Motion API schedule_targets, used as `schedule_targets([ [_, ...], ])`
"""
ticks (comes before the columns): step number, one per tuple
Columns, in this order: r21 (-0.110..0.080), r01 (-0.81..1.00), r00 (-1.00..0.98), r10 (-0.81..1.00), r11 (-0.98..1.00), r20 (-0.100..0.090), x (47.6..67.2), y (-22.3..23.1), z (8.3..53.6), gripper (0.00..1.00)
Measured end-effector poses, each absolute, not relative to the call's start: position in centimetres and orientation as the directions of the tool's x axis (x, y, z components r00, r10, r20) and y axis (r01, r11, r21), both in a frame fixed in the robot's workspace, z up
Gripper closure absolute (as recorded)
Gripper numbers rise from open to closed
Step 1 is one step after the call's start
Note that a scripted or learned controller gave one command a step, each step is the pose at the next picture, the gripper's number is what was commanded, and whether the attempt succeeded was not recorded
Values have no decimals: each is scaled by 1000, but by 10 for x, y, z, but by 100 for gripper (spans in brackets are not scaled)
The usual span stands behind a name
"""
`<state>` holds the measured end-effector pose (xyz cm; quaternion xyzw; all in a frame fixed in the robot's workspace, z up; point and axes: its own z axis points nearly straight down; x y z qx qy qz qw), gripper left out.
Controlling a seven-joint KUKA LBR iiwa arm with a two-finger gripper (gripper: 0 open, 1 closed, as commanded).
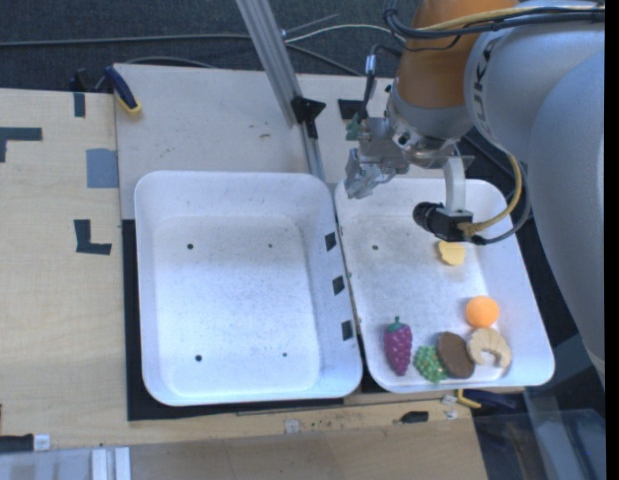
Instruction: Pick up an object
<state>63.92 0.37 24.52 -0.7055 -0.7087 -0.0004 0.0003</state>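
Observation:
My gripper (361,178) hangs over the far left corner of the right bin (399,268), just beside the rim shared with the left bin. Nothing shows in its grasp. A small yellow piece (451,253) lies mid-bin, to the right of and nearer than the gripper. An orange ball (481,312) sits closer to the front right. Along the front edge lie a purple grape bunch (397,346), a green cluster (427,363), a brown round piece (454,354) and a tan ring-shaped pastry (489,346).
The left bin (149,268) stands beside the right one, their rims touching. A slanted metal pole (274,58) rises behind the bins. The grey arm (549,118) covers the right side, with a black cable fitting (441,218) hanging over the right bin.

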Motion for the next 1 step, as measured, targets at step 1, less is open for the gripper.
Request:
schedule_targets([
  [1, 0, 1000, -5, 1000, 5, 1, 638, 56, 251, 100],
])
